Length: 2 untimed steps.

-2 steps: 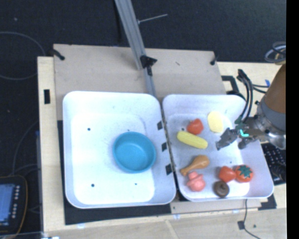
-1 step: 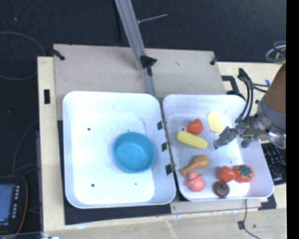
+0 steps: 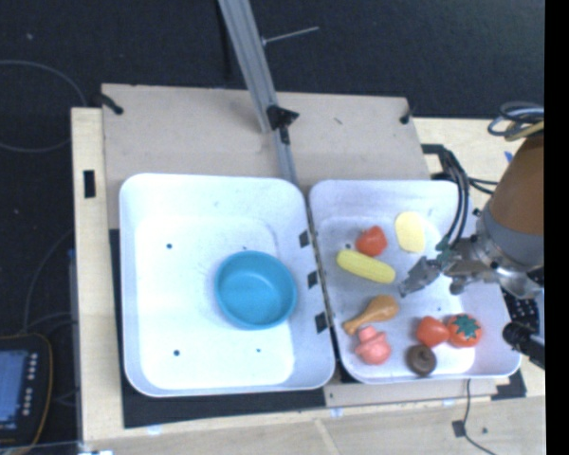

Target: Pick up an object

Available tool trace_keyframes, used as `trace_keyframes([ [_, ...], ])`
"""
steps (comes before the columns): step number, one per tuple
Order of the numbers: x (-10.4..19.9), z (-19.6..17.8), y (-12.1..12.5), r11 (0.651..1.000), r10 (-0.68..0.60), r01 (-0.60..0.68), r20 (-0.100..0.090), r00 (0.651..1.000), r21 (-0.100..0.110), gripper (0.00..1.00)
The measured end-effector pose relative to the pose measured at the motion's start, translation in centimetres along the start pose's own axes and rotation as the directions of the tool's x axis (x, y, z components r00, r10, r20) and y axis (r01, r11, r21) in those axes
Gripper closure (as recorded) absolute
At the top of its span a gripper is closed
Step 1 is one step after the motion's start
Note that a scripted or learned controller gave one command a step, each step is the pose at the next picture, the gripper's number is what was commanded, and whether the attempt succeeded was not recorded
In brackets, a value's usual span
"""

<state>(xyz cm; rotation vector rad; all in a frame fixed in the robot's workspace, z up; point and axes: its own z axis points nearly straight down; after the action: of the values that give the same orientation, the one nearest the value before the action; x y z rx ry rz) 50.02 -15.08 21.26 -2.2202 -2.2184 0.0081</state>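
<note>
I see the gripper [image 3: 419, 278] over the right bin [image 3: 379, 197]; whether it is wide or narrow I cannot tell; the corn cob [image 3: 366, 266] lies just leftward, long axis slanting down-right.

I see blue bowl [image 3: 255, 289] in white left bin [image 3: 152, 216]; yellow corn [image 3: 365, 266], red tomato [image 3: 371, 242], pale yellow lemon [image 3: 411, 231], pink toy [image 3: 372, 347], brown doughnut [image 3: 420, 359].

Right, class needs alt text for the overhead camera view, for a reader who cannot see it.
A grey robot arm's gripper hovers over the right white bin, which holds plastic toy food including a yellow corn cob and a red tomato. The left white bin holds a round blue bowl.
</note>
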Motion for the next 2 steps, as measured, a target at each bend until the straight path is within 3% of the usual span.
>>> trace_keyframes([
  [1, -1.2, 5.5, 0.2, 1.0, 0.0, 0.0, 0.0, 1.0, 0.001, 0.0],
  [2, -1.1, 9.9, 0.6, 1.0, -0.005, 0.005, -0.013, 1.0, -0.005, 0.0],
])
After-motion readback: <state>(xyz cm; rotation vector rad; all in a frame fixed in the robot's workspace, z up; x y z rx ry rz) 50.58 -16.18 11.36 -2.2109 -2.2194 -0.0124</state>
